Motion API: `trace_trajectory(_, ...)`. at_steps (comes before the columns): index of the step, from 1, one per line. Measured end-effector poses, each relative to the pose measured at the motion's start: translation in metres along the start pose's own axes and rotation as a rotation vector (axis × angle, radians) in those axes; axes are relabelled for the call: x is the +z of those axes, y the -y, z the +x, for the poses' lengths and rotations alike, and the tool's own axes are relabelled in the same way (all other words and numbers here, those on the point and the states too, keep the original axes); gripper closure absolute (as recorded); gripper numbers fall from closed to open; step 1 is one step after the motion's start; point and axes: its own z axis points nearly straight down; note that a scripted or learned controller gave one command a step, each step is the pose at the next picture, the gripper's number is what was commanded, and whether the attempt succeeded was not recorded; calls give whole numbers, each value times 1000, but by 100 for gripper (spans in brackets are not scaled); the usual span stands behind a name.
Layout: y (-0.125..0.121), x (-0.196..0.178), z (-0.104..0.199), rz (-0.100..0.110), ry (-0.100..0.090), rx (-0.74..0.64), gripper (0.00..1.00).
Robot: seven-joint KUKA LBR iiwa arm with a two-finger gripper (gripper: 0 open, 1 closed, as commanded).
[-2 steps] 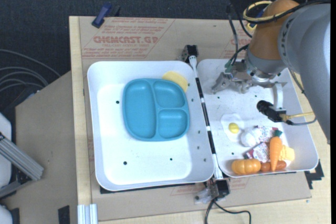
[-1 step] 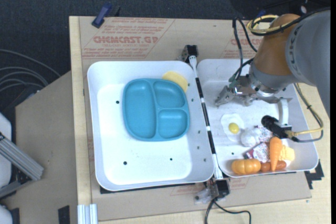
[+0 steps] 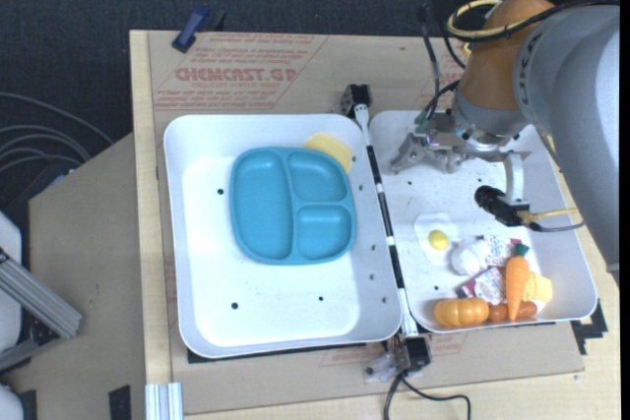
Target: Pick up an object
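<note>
carrot [image 3: 516, 280] stands lengthwise up-down, green top pointing away.

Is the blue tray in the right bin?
No, the blue tray lies in the left bin; the right bin holds the toy food.

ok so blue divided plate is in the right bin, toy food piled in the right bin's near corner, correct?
Not quite. The camera view shows the blue divided plate in the left bin, not the right one. The rest holds: the toy food is piled in the right bin's near corner.
</note>
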Motion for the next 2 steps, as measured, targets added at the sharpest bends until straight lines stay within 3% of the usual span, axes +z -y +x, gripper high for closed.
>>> trace_trajectory(1,-1,-10,0,-2,1,-1,100)
trace_trajectory(2,0,-10,0,-2,1,-1,0)
